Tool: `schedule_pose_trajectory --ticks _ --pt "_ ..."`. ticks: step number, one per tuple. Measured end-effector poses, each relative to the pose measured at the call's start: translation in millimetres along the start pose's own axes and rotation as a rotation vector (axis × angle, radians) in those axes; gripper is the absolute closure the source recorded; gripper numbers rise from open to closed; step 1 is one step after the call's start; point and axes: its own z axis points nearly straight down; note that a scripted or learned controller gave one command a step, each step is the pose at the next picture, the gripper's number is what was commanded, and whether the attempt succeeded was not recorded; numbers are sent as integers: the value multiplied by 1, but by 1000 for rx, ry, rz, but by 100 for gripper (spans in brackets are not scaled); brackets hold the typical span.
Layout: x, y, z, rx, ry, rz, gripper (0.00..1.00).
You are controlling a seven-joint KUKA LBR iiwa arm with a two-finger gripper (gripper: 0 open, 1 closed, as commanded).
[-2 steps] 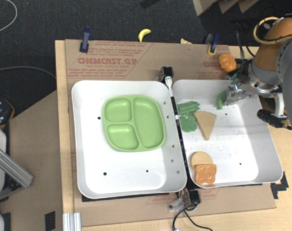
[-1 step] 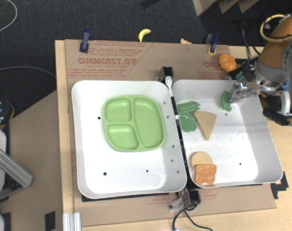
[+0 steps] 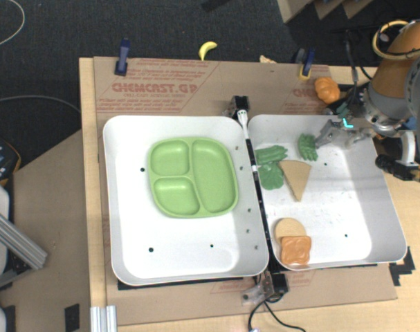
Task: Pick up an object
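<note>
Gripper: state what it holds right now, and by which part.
Cannot be told. The gripper sits low in the right bin, right beside the small green piece, but the view is too small to show a hold.

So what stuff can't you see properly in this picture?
- Gripper: small and blurry in the camera view, so what its fingers are doing is unclear.
- Arm: cut off by the picture's right edge.
- Green toy by the gripper: too small to identify.
- Orange thing behind the right bin: too small to name.
- Round tan piece: partly covered by the orange block.
</note>
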Motion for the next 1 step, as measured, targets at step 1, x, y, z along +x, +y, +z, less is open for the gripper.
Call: schedule_pose_trajectory --ticks 1 --pt "39 -21 5 -12 -11 -1 0"
